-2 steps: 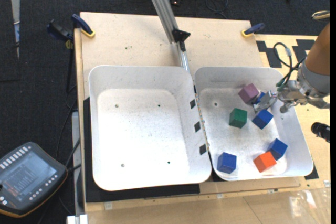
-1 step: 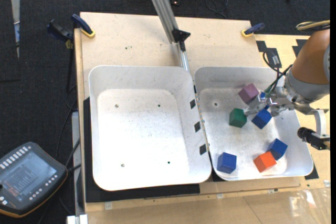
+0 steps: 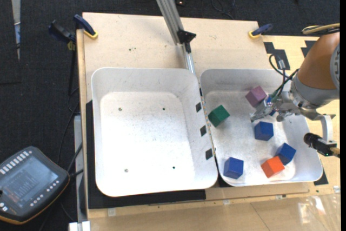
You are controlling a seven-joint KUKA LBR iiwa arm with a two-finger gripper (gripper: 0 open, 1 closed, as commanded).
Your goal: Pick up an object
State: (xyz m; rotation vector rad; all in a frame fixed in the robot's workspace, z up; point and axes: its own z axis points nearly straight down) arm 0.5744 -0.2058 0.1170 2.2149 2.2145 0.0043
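The right bin (image 3: 303, 176) holds several cubes. A purple cube (image 3: 255, 96) lies near the back, and a green cube (image 3: 219, 115) sits by the left wall. One blue cube (image 3: 263, 131) rests mid-bin, another blue cube (image 3: 233, 167) at the front left, and a third (image 3: 286, 152) leans against an orange cube (image 3: 272, 166) at the front right. My gripper (image 3: 264, 113) hangs low between the purple cube and the middle blue cube, just above the blue one. The arm's wrist hides part of the bin's right side.
The left bin (image 3: 102, 116) stands beside the right one, sharing a middle wall. A slanted metal pole (image 3: 165, 0) reaches down to the bench behind the bins. Clamps sit at the bench's back corners. A teach pendant (image 3: 27, 184) lies at the lower left.
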